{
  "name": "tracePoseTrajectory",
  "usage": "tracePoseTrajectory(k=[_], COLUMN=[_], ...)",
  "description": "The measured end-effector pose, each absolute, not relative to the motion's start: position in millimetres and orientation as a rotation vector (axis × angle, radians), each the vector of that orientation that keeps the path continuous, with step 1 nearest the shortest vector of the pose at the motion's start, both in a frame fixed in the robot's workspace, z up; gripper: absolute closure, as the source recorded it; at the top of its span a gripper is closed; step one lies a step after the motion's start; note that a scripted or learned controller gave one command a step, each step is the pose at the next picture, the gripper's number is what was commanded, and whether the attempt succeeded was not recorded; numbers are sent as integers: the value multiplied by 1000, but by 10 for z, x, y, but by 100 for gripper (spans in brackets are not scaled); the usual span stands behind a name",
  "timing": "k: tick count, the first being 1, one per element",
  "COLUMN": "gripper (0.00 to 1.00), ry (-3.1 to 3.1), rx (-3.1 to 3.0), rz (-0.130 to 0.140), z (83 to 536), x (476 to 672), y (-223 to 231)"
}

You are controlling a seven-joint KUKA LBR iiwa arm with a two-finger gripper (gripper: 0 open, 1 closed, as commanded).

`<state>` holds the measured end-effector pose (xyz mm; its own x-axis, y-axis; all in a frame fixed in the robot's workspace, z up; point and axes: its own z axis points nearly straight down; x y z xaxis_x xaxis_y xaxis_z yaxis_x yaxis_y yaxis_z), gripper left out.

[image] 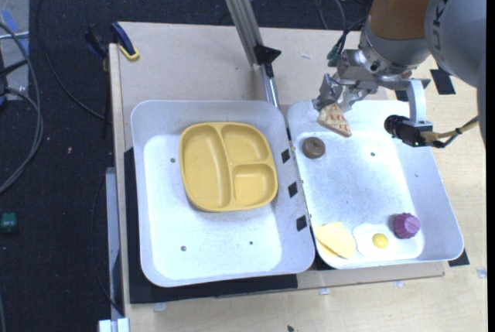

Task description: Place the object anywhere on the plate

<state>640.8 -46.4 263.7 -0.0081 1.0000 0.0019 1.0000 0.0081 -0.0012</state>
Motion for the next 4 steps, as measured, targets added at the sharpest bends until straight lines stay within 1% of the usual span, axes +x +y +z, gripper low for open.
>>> tracePoseTrajectory(k=[1, 2, 3, 4], gripper=[100, 100, 100, 100], ry=[-2228, -2227, -2229, -2229], rx=[-2213, -2213, -2210, -2209], rz=[1, 2, 1, 2], z=[2587, 2452, 2508, 2348], x=[6382, 6252, 6105, 5967], y=[15, 448, 940, 1534])
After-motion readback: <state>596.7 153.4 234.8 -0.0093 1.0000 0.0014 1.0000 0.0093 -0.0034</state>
